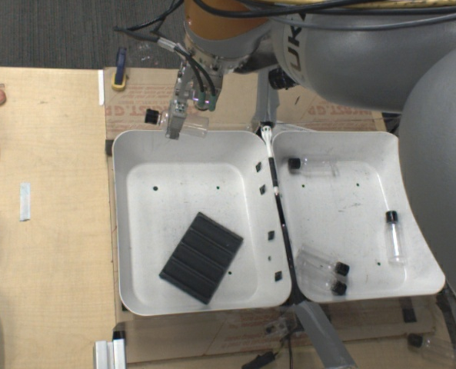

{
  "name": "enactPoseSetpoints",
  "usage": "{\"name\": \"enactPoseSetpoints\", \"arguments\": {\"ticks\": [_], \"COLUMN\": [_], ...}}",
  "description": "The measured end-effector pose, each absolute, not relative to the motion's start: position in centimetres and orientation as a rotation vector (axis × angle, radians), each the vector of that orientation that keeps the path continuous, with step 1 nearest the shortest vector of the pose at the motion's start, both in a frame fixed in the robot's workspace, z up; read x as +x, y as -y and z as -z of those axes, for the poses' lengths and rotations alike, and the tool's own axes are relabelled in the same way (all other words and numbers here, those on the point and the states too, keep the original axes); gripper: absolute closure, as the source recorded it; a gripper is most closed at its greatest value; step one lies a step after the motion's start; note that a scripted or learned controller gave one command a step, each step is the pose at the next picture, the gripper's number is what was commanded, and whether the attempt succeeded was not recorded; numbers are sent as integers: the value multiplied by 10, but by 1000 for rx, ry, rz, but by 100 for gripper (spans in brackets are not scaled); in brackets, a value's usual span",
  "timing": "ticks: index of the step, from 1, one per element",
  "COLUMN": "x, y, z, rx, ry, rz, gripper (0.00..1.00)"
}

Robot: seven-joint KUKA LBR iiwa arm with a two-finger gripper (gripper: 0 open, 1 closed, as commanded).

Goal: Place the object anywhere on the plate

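Observation:
A black ridged plate lies flat and askew on the floor of the left bin, toward its front. My gripper hangs over the far rim of that bin, well behind the plate. Its fingers are shut on a clear vial that lies crosswise between them, its black cap sticking out to the left. The vial is in the air, clear of the bin floor.
The right bin holds several more clear vials with black caps, one near the back, one at the right and a pair at the front. Left of the bins is a wooden tabletop with small items.

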State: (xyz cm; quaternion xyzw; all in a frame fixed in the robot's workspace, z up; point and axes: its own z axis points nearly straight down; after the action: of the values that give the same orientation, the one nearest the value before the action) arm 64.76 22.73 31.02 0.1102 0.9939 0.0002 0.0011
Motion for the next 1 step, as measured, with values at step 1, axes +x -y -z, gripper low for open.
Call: {"name": "enactPoseSetpoints", "arguments": {"ticks": [1], "x": [587], "y": [-173], "z": [-322], "rx": [-19], "ry": [-3141], "rz": [0], "gripper": [100]}}
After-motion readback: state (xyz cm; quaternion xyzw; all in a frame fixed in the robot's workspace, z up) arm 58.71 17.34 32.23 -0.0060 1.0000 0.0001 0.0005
